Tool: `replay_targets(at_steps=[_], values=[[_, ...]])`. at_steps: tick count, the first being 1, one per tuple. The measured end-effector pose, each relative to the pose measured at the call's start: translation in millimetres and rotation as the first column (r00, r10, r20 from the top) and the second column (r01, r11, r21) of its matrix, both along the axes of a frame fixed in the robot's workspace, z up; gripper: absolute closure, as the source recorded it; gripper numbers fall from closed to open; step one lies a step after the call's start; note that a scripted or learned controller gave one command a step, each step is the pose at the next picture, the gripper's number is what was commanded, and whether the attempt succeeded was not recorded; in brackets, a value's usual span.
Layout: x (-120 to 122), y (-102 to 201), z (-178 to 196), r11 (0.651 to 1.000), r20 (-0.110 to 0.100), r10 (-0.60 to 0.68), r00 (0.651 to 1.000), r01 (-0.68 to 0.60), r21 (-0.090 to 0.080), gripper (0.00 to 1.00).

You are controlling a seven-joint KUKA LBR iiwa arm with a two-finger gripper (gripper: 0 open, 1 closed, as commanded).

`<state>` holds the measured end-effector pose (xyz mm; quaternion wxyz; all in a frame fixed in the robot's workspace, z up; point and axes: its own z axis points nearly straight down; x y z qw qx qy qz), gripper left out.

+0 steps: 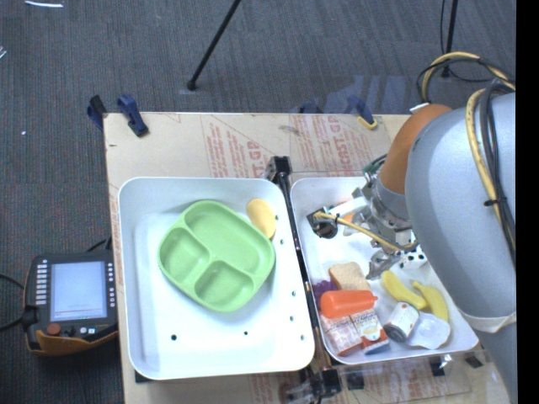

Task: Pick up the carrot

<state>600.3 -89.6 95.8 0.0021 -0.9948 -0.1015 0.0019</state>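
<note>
Carrot lies at the near end of the right bin, long axis crosswise, just before the bread. My fingers hang farther back over the same bin; open or closed, I cannot tell.

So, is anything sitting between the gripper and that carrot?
Yes: a tan slice of bread lies in the right white bin between the gripper and the orange carrot, just above the carrot in the camera view.
</note>
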Motion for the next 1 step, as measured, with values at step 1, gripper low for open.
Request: replay_targets(at_steps=[1], values=[[-27.2,5.6,-5.9,1.0,0.005,-0.004,1.0,0.004,-0.002,0.0]])
